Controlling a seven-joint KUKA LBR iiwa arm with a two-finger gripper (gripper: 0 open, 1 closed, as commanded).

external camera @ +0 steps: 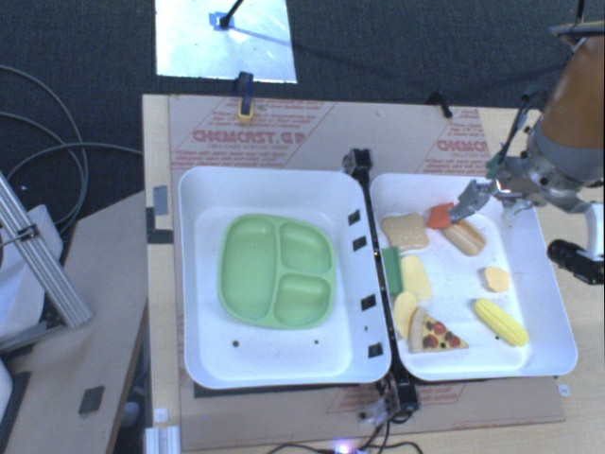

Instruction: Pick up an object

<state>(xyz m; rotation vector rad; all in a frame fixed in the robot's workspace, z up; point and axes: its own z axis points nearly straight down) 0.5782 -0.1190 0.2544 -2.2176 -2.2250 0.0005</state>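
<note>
The right bin holds toy foods. Among them are a bread slice, a red piece, a sausage, a pizza slice, a corn cob and a small orange chunk. Two pale yellow pieces and a green strip lie near the bin's left wall. My gripper hangs over the bin's back part, its tip just above the sausage's upper end and right beside the red piece. I see nothing lifted in it.
The left bin contains a green divided plate. A black clip-lined divider separates the bins. The grey arm with its orange band enters from the upper right. Cardboard lies under both bins.
</note>
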